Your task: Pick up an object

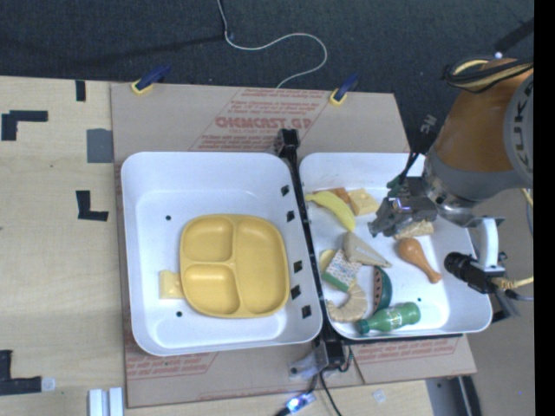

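Claw [392, 219]: right of frame centre, above the right bin [468, 319]; cannot tell whether spread or pinching.
Nearest target: orange drumstick [418, 257], probably light, stiff, smooth.
Hold: likely across thick end.

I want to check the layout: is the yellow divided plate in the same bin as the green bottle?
No. The yellow divided plate lies in the left bin, while the green bottle lies in the right bin.

Dark carpet floor [104, 24] behind; pale wooden bench top [52, 258]; brown printed cardboard sheet [260, 120] over it; thin white cable [277, 46] on carpet.
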`<state>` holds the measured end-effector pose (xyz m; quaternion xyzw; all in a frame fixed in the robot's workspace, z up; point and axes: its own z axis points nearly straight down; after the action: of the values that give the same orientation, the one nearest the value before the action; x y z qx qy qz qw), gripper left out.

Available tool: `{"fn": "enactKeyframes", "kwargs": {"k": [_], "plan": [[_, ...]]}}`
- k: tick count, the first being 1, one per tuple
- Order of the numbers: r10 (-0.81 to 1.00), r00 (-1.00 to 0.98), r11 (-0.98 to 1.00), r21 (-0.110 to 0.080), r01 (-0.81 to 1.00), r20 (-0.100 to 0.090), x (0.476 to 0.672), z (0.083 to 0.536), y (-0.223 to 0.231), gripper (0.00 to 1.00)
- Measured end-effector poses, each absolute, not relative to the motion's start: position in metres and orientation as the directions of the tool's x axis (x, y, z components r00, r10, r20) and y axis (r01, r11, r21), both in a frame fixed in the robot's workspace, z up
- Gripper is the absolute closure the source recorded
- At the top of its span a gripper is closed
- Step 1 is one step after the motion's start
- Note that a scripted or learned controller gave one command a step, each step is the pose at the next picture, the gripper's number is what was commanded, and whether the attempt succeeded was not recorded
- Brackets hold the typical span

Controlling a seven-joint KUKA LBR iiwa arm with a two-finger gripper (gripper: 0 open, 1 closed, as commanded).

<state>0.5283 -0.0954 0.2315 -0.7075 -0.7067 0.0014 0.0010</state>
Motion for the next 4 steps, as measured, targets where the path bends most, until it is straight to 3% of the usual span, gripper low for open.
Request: {"fn": "enactKeyframes", "kwargs": {"k": [1, 4], "plan": [[1.0, 0.001, -0.001, -0.004, 1.0, 0.0, 0.499, 0.232, -0.091, 1.0], [1.0, -0.002, 0.002, -0.003, 1.0, 0.001, 0.491, 0.216, -0.085, 1.0]]}}
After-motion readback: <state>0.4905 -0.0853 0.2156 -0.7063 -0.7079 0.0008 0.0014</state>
